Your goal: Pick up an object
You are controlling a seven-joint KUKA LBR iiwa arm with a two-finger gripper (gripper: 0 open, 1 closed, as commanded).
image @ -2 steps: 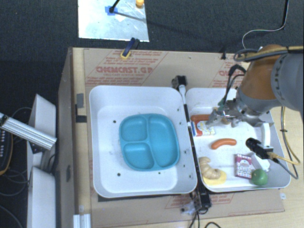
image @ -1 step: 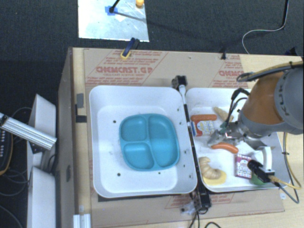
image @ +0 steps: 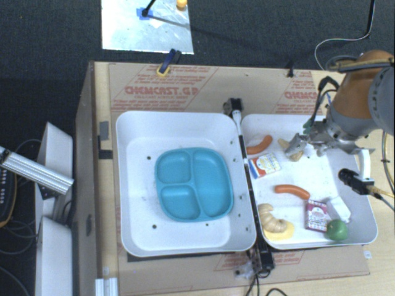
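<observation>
My gripper [image: 300, 142] hangs low over the back of the right bin [image: 368, 217], and the grey arm [image: 357, 106] reaches in from the right. A small beige object [image: 287, 147] lies right against the gripper's left side; I cannot tell whether it is held. Loose in the same bin are an orange sausage [image: 259, 145], a small printed packet [image: 266, 164], a red sausage [image: 292, 191], a yellow pastry-like piece [image: 275, 222], a maroon box [image: 316, 215], a white piece [image: 340, 207] and a green ball [image: 337, 229].
The left bin [image: 133, 165] holds a blue divided plate [image: 192, 184]. A black divider rail [image: 242, 159] runs between the two bins. Cardboard [image: 185, 88] covers the bench behind them.
</observation>
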